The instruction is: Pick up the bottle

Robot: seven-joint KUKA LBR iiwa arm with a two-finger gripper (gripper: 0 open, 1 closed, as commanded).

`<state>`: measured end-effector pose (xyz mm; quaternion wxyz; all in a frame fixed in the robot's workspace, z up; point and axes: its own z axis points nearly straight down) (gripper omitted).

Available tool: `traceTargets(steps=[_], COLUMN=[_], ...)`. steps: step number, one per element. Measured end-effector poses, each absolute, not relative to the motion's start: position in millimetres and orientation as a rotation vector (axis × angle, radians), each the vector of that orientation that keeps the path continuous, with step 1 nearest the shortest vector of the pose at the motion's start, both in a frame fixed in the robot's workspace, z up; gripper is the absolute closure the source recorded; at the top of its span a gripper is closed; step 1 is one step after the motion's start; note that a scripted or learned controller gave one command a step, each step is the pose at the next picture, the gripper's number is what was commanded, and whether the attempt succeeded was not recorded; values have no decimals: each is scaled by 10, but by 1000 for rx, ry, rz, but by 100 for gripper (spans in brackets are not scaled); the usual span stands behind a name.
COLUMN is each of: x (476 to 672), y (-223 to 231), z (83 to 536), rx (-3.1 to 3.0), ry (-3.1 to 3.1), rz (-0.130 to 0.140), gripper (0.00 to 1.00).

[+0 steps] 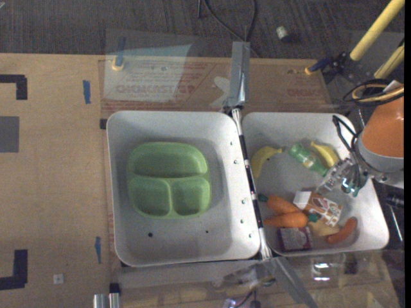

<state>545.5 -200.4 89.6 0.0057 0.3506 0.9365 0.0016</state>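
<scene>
One gripper (339,179) hangs over the right bin (379,233), low at the end of the grey arm whose orange band (387,131) bulges in from the right edge. From where I stand its metal fingers are a small tangle of grey and teal, and I cannot tell whether they are spread or pinched; nothing sits visibly between them. Just up and to the left of it lies the bottle (307,158), a green, see-through thing on its side, slanting across the upper middle of that bin, near the gripper but apart from it. Behind the bottle's far end a yellow banana (325,153) curves toward the arm, and a second yellow banana piece (262,158) lies against the bin's left wall. Right below the gripper is a small printed carton (323,208), white and red, tilted. To its left two carrots (284,213) lie side by side, orange and touching or nearly so. A dark purple packet (295,238) rests near the front wall, and an orange-red sausage shape (342,231) lies beside it toward the front right corner. Across the divider, the left bin (122,172) holds a green sectioned plate (169,179), flat in its middle. Both bins sit on a tan bench (51,191) marked with black and blue tape.
</scene>
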Motion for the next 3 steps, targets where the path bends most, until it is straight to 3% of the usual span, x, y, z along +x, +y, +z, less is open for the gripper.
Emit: traceTargets(steps=[1,2,3], x=[5678,5585,5598], y=[-1559,-2075,-2092], z=[2425,3043,3161], rx=[1142,1265,1265], ry=[2921,2867,2858], rz=[3,1,2], gripper=[100,100,100])
